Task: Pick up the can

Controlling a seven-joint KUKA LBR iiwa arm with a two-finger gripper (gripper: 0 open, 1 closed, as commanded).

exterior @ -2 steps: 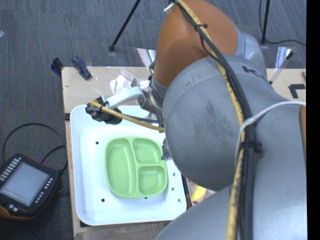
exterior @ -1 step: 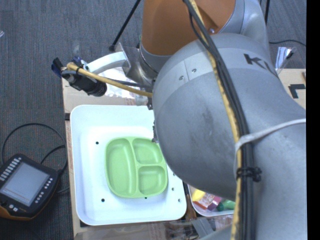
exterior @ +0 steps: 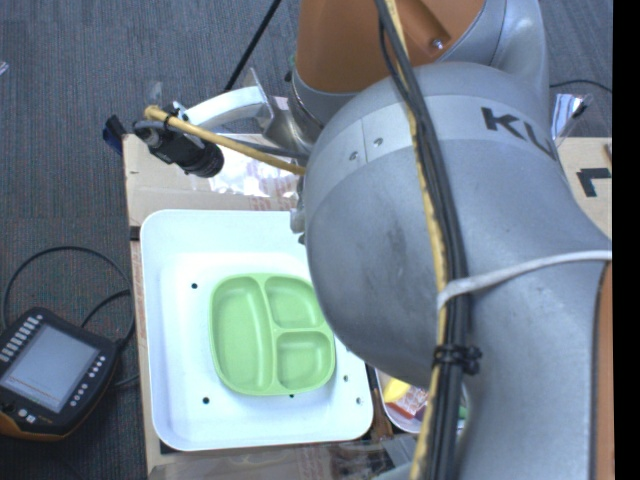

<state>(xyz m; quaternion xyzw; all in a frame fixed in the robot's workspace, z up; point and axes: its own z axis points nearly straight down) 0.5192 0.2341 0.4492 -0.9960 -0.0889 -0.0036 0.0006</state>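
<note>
The grey arm (exterior: 450,248) reaches across from the right and hides most of the right bin. Its wrist end lies near the back edge of the left bin (exterior: 160,268), and my gripper (exterior: 278,128) shows there only as a metallic part beside a pale bracket. Under the arm at the bottom, a small yellow, red and white item (exterior: 405,400) peeks out; I cannot tell whether it is the can.
A light green divided plate (exterior: 270,333) lies in the middle of the left bin. Behind that bin are brown cardboard (exterior: 150,183) and crumpled clear plastic (exterior: 255,178). A teach pendant (exterior: 50,368) with its cable lies on the floor at the left.
</note>
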